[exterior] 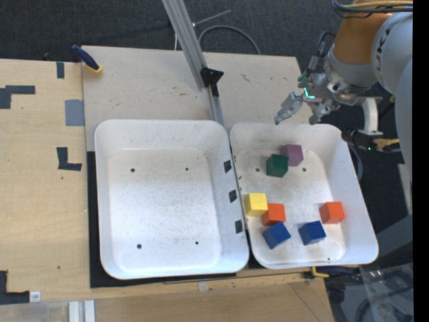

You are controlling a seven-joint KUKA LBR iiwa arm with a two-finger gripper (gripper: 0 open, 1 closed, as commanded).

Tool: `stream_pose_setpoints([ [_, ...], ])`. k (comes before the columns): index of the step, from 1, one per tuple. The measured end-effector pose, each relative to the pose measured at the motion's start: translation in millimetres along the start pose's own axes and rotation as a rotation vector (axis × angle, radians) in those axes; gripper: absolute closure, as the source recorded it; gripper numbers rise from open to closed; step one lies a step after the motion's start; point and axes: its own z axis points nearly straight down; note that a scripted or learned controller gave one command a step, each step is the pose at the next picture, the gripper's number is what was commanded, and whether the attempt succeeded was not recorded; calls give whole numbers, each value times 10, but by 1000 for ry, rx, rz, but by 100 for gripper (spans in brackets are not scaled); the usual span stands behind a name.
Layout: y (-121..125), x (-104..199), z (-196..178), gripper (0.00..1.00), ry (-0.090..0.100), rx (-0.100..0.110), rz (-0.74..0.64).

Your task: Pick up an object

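Nearest the camera, along the front of the right-hand bin (pixel 358 243), two blue cubes sit side by side: one (pixel 275 234) at about seven o'clock in the bin, the other (pixel 312 232) just to its right, near six. An orange cube (pixel 273 213) is touching the top of the first blue one, and a yellow cube (pixel 255 202) presses against the orange one's left side, toward nine o'clock. A second orange cube (pixel 332 211) stands apart at about four o'clock. Farther back, near twelve, a green cube (pixel 277 165) and a purple cube (pixel 293 154) sit corner to corner, the purple one behind and to the right.

The left-hand bin (pixel 107 139) lies beside it, their rims meeting along the middle.

The gripper (pixel 301 111) hangs above the bench just past the right bin's far rim, at about twelve o'clock from the cubes, well clear of all of them. Its two fingers (pixel 287 109) stand spread apart with nothing between them.
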Motion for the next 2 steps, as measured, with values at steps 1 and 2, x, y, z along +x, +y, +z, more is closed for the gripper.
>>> stream_pose_setpoints([
  [1, -80, 78, 518, 0, 1, 5, 1],
  [2, -116, 100, 960, 0, 0, 5, 1],
])
